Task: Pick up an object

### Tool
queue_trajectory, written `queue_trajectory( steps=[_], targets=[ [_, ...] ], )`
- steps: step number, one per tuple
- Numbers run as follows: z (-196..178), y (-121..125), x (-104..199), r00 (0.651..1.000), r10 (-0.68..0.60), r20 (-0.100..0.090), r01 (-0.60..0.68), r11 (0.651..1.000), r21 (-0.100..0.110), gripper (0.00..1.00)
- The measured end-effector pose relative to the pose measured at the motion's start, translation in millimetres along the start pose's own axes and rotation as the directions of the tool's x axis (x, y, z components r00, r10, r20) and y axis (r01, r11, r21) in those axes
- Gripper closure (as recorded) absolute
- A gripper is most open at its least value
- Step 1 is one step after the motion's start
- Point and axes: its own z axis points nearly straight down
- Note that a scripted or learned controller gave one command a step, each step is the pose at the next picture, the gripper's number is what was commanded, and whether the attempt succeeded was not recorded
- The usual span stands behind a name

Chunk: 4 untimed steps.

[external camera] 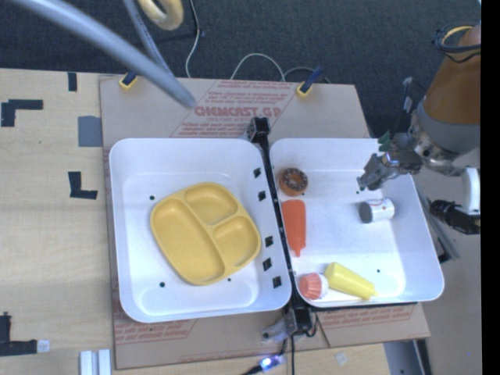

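Scanning from the yellow divided plate [205,231] in the left bin [125,209], past the carrot [294,225], I'd target the small white cylinder [376,210] in the right bin [426,268]. My end effector [373,172] hovers just above it; I'd centre over it before descending.

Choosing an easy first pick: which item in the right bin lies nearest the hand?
The small white cylinder, just below the hand; the donut, carrot and yellow piece lie farther.

In the right bin [406,283], a small white and grey cylinder [376,210] lies on its side near the far right wall. An orange carrot [294,225] lies lengthwise along the left wall, a chocolate doughnut [294,180] just beyond it. A yellow wedge [348,280] and a red-and-white piece [312,286] lie at the near wall.
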Motion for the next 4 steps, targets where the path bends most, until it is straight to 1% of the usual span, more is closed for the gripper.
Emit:
queue_trajectory(
  steps=[1, 3, 4],
  targets=[
    [16.1, 6.6, 49.6, 1.000, 0.000, 0.000, 0.000, 1.000, 0.002, 1.00],
    [39.5, 5.7, 146.1, 1.000, 0.000, 0.000, 0.000, 1.000, 0.003, 1.00],
    [29.1, 3.0, 194.3, 1.000, -0.001, 0.000, 0.001, 1.000, 0.001, 1.00]
  ],
)
